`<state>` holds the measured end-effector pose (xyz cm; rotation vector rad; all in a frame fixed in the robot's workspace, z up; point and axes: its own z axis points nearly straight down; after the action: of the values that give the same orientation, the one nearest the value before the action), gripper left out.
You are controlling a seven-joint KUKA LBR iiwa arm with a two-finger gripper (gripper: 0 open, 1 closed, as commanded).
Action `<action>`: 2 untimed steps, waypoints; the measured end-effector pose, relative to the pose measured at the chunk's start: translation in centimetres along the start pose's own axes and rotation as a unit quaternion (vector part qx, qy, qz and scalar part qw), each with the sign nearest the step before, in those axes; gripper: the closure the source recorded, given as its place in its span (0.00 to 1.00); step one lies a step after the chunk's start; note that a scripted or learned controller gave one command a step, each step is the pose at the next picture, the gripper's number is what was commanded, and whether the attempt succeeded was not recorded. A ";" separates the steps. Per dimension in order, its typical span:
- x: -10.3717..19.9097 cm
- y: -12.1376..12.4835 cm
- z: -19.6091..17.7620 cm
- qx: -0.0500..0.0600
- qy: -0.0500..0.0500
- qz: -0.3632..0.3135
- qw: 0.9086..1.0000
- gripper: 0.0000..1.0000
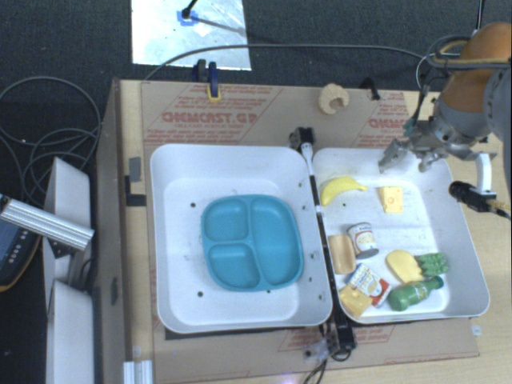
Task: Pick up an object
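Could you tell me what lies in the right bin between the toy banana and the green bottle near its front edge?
In the camera view, a small can lies between the banana and the green bottle.

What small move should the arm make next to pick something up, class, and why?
Probably lower the pincer toward the cheese wedge. The pincer hangs over the far edge of the right bin with nothing between its fingers, and the cheese lies nearest, apart from the banana.
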<state>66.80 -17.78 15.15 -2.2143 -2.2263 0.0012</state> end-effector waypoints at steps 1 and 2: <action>0.0 -2.3 2.6 -0.002 -0.001 0.002 1.000 0.00; 7.5 -7.5 1.4 -0.002 0.000 0.000 1.000 0.00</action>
<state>59.27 -10.33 13.75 -2.2170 -2.2275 -0.0028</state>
